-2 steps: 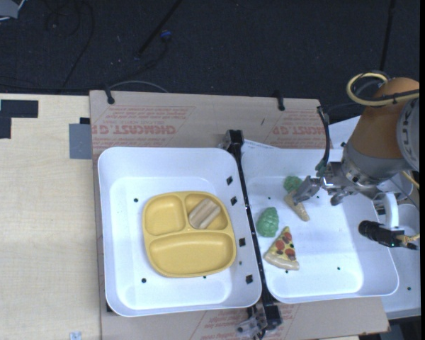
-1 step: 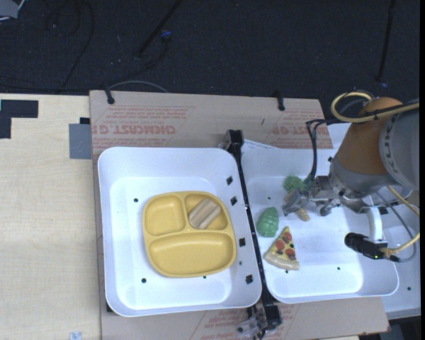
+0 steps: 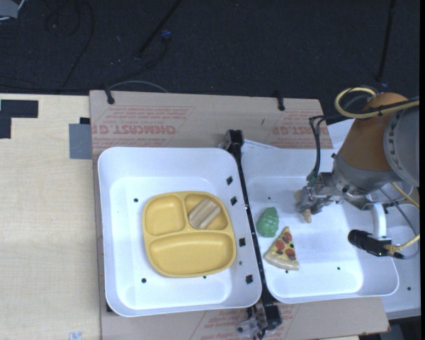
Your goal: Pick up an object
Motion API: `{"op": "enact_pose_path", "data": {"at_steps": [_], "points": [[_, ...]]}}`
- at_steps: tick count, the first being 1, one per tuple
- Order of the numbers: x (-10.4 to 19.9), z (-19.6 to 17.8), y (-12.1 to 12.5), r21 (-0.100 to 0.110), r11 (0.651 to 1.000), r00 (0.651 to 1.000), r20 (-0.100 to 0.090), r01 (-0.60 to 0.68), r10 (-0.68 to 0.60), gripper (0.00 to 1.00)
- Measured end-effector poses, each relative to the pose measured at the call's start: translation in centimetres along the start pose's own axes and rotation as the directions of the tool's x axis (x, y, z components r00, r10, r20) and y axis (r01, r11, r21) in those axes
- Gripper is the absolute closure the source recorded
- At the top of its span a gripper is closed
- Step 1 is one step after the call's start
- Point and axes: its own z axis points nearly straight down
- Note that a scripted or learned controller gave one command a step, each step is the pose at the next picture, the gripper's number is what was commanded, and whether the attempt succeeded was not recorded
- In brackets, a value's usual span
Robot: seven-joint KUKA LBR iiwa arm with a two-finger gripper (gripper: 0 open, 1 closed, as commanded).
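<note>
In the right bin lie a green lumpy toy and, just below it, a toy pizza slice, both near the bin's left wall. My gripper hangs low over the right bin's upper middle, a short way right of and above the green toy, with a gap between them. It touches neither toy. The left bin holds a yellow divided plate, and a tan bread-like piece rests in the plate's upper right compartment.
A black divider separates the two bins. The grey arm with its orange band comes in from the right above the right bin. Cardboard lies under the bins, with pale bench to the left.
</note>
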Motion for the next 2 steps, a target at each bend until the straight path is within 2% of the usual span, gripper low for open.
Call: {"op": "enact_pose_path", "data": {"at_steps": [1,2], "points": [[0.1,-4.7,-0.8,-0.007,1.000,1.000,0.002,-0.001,0.001,1.00],[0.5,-10.9,-0.5,-0.009,1.000,1.000,0.002,0.005,-0.005,1.00]]}}
